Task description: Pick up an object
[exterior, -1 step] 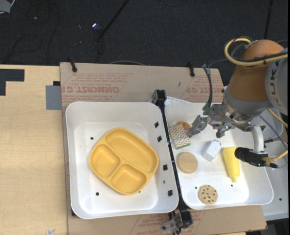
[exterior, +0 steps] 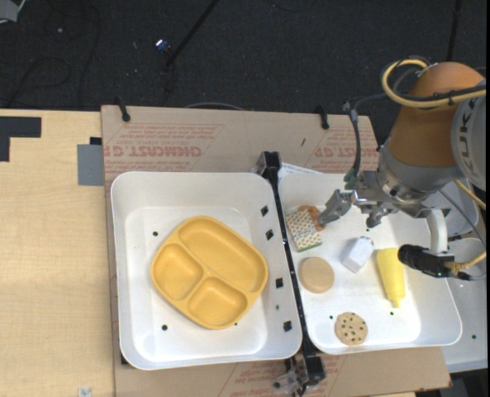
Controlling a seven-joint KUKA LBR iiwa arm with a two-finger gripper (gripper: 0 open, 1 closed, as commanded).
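Observation:
My gripper [exterior: 356, 209] hangs over the back of the right bin [exterior: 443, 325], fingers [exterior: 337, 206] spread open with nothing between them. Just left of it lies a checkered green-and-white block [exterior: 303, 230] with an orange piece [exterior: 312, 213] behind it. A small white cube [exterior: 356, 254] sits just below the gripper. A yellow banana-like piece [exterior: 391, 275] lies to the right, a tan round disc [exterior: 316, 275] in the middle, and a chocolate-chip cookie [exterior: 351, 328] near the front.
The left bin [exterior: 133, 213] holds a yellow three-compartment plate [exterior: 209, 270]. A black divider [exterior: 282, 255] separates the bins. Cardboard [exterior: 195, 143] lies behind them, and the wooden bench [exterior: 38, 263] extends left. Cables [exterior: 430, 259] hang at the right.

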